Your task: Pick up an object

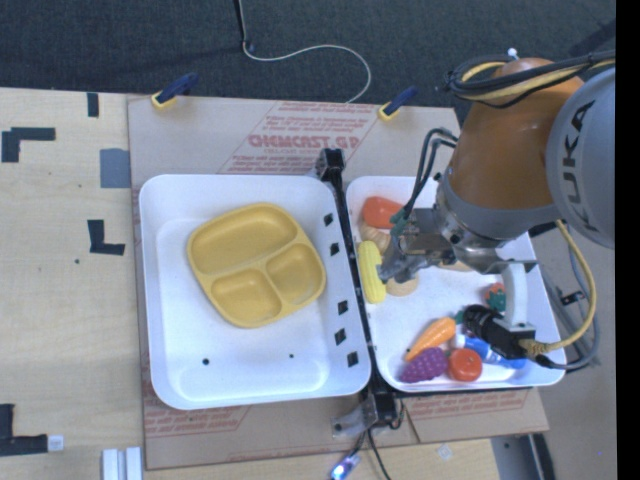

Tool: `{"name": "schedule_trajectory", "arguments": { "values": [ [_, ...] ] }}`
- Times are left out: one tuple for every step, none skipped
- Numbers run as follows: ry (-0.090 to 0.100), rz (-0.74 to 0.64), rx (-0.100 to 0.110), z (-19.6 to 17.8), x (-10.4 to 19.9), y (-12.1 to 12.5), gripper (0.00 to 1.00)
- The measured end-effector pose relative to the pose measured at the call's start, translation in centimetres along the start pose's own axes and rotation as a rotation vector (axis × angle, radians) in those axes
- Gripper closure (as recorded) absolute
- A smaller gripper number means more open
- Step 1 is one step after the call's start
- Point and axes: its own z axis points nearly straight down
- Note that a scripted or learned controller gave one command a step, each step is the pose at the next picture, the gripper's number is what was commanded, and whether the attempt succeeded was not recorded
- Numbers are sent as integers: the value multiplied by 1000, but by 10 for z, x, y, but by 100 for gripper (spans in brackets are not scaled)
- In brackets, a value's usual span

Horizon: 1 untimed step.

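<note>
My gripper (403,258) reaches down into the right bin (440,383), low over its left side. Its tips stand beside a yellow corn cob (371,271) lying along the bin's left wall, with a tan round item (401,286) just below them. A red-orange toy (380,211) lies behind the gripper, near the bin's back left corner. Near the front sit an orange carrot (433,334), a purple grape bunch (424,366) and a red tomato (465,365). The wrist hides part of the bin's middle.
The left bin (165,208) holds a yellow divided plate (256,263). A black divider strip (345,268) runs between the bins. A small red-and-green piece (494,294) lies at the right bin's right side, and a blue item (492,355) near the tomato.
</note>
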Motion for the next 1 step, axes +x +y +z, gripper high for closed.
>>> {"name": "schedule_trajectory", "arguments": {
  "values": [
    [1, -6, -3, -19, 72, -7, 100]
  ]
}}
